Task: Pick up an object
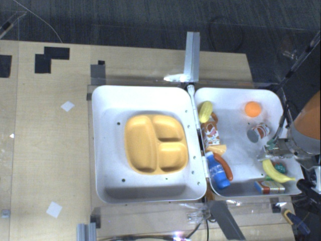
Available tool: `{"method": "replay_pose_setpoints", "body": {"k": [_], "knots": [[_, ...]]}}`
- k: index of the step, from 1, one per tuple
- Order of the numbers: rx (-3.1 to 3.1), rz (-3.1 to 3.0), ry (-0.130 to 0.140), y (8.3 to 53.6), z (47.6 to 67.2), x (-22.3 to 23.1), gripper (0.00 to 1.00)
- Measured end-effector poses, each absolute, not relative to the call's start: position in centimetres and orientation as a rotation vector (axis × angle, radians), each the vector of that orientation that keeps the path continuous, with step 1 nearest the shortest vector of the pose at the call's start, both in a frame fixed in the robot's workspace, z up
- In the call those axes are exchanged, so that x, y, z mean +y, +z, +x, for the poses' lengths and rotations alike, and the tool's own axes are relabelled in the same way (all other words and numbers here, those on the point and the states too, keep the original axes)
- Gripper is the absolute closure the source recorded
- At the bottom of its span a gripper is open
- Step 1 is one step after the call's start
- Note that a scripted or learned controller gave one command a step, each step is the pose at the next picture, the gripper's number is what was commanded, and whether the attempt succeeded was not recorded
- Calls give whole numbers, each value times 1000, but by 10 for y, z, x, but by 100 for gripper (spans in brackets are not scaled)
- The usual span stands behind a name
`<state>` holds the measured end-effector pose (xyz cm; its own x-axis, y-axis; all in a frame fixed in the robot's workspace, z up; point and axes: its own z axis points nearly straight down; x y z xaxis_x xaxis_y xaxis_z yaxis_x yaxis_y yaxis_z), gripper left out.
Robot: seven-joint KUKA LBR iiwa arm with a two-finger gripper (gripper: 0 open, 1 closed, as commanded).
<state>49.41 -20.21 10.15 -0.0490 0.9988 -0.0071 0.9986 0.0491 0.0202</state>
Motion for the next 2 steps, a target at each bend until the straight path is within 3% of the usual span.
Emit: {"method": "replay_pose_setpoints", "body": {"k": [2], "knots": [[2271, 2132, 22, 124, 498, -200, 100]]}}
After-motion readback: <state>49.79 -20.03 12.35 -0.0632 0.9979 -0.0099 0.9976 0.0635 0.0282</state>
